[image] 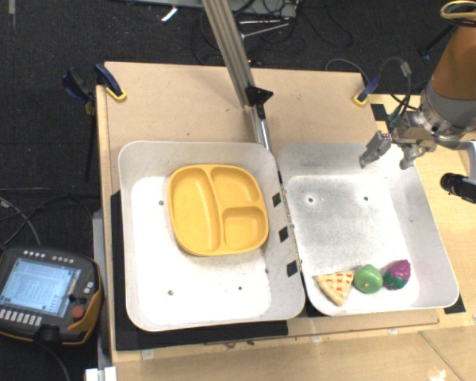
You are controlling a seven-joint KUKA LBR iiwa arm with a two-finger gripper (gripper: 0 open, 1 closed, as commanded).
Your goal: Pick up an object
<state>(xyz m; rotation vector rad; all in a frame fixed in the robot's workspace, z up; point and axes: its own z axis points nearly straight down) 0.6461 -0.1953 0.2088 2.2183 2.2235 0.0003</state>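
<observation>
Three small items lie along the near edge of the right bin [357, 213]: a pizza-slice toy [335, 285], a green apple-like ball [368, 279] and a purple berry-like piece [396, 274], packed side by side. My gripper [390, 153] hangs over the far right rim of that bin, well away from the three items. Its two fingers are spread apart with nothing between them. The arm's orange band sits at the upper right.
A yellow divided plate [218, 209] rests in the left bin [143, 292]. A metal pole [232, 42] slants from the top to the gap between the bins. A teach pendant [36, 292] lies on the floor at lower left. Cables run near the wrist.
</observation>
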